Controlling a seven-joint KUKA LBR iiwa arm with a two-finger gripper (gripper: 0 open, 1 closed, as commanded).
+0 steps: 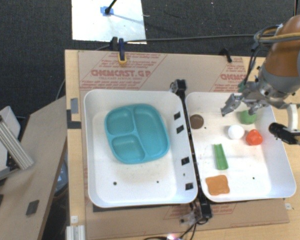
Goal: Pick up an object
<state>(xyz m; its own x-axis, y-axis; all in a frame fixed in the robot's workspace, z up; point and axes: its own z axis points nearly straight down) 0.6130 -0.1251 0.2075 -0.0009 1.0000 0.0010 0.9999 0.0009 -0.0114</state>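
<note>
teal tray (137, 133) left bin (97, 184), tool (240, 105) over right bin (275, 181)

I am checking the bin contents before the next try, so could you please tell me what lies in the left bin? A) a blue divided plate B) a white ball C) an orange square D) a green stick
A: the blue divided plate sits alone in the left bin, while the green stick, white ball and orange square lie in the right bin.
</note>
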